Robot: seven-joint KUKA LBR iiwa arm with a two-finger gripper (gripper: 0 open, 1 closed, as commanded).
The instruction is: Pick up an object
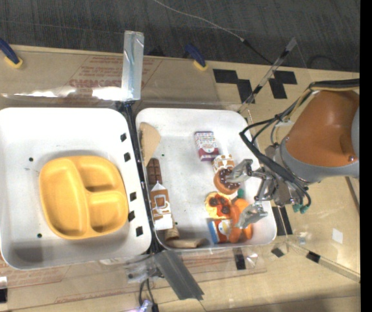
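While your hand (247, 192) hangs spread over the right bin (179, 119), just above the orange toy (239, 218), nothing is gripped yet; descent, closing and lift remain.

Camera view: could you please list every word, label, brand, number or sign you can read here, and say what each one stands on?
None can be read in full.
Red print on the cardboard behind the bins: blurred, not readable.
Label on the purple packet in the right bin: too small to read.
Print on the small carton by the bin's left wall: too small to read.
Yellow tray in the left bin: no text.
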